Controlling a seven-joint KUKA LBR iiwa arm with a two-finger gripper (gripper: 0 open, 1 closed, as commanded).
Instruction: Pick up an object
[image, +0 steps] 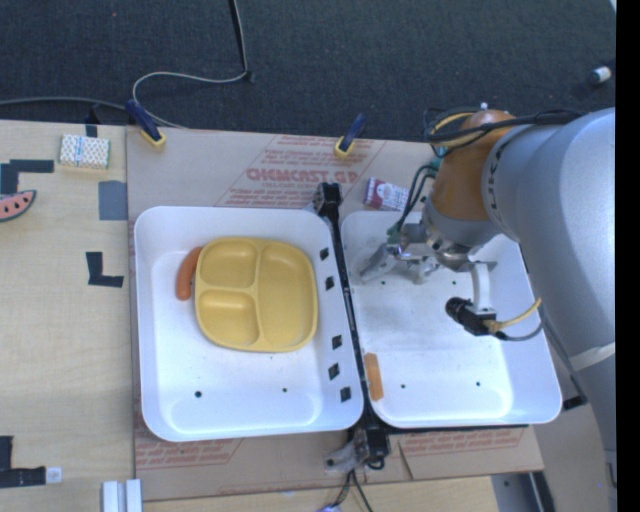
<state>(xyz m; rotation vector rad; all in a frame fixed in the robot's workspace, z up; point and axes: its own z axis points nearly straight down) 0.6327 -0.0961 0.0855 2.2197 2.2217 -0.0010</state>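
From my remote station I saw two white bins side by side on a cardboard sheet (290, 175) spread over the bench. The left bin (170, 400) held a yellow tray (256, 294) with three compartments, lying flat near the bin's upper middle. A hot dog (185, 274) lay just beside the tray's left edge, touching it or nearly so (I could not tell which).

In the right bin (500, 390) an orange carrot-like piece (373, 376) lay against the left wall, near the lower corner and well apart from the gripper. I took the task's object to be one of these loose items; none of them sat between the fingers.

The arm (540, 190) reached in from the right, its orange band (465, 180) above the wrist. The gripper (385, 258) hung low over the upper left part of the right bin, its metal fingers (375, 265) pointing left toward the divider between the bins. Whether those fingers were spread or together I could not tell, as they blurred into one grey shape at this slant. A black fitting (468, 314) with a yellow cable hung below the wrist over the bin's middle.

Outside the bins, a small red and white packet (383, 193) lay on the cardboard just above the right bin. Two blue and yellow clamps (146, 122) held the cardboard's far edge. A watermelon slice (16, 205) and a small checked block (84, 152) lay on the bare wood at far left.
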